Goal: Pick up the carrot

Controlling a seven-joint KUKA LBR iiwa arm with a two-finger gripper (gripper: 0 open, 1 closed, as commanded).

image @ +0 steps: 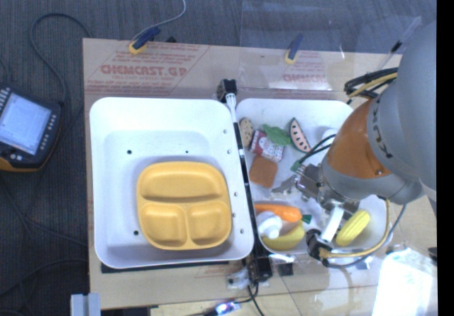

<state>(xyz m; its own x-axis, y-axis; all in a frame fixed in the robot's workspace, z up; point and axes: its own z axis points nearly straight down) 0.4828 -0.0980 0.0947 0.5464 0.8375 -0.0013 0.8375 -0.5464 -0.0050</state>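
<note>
I am reaching in over the right bin (333, 105) from its right side, my grey arm (415, 116) and orange band (355, 144) covering most of that bin's right half. My gripper (317, 196) hangs low over the middle of the bin, toward its near edge. Whether my jaws stand wide or narrow I cannot tell; the wrist hardware and cables crowd them from above, and nothing shows clearly between them.

The carrot (279, 212) lies in the right bin's near-left part, close to the divider between the two bins, stretched across the bin with its green tip pointing right. It sits just to the left of my gripper and slightly nearer the bin's front edge, apart from me, not lifted.

Right at the carrot's near side lies a yellow banana-like piece (287, 238) with a small white piece (268, 225) touching it. A corn cob (353, 227) rests to my right near the front edge. Toward the bin's far-left corner are a brown slab (263, 172), a red packet (269, 145) and a watermelon slice (299, 135).

The left bin (120, 123) carries a yellow divided plate (184, 204), set toward its near edge.
</note>
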